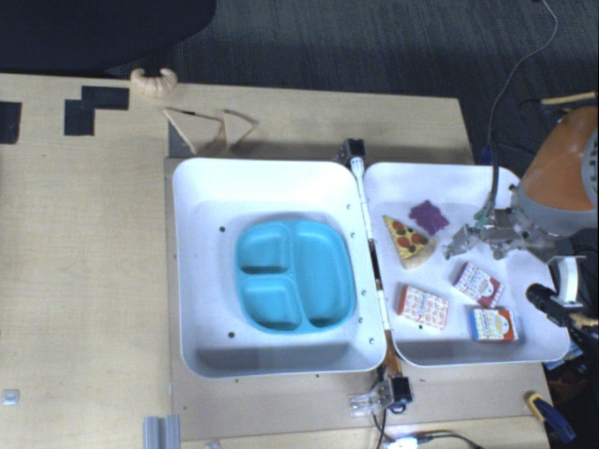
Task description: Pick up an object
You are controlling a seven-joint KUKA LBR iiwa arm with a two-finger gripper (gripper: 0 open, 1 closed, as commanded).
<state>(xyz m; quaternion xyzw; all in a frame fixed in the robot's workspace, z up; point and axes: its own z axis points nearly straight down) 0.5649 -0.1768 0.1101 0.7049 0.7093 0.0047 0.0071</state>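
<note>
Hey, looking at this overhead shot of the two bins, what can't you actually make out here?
- The hand, camera view: too small and blurred to tell whether it is open or shut.
- The arm: cut off by the right edge.
- Print on the three small cartons: too small to read.
- The purple item: too blurred to identify.
- Right bin, right end: covered by the arm.

A turquoise divided tray (295, 274) lay in the white left bin (201, 251). The white right bin (402, 190) held a purple piece (430, 216), a yellow pizza slice (408, 238) dotted red, and three red-and-white packets (423, 307).
</note>
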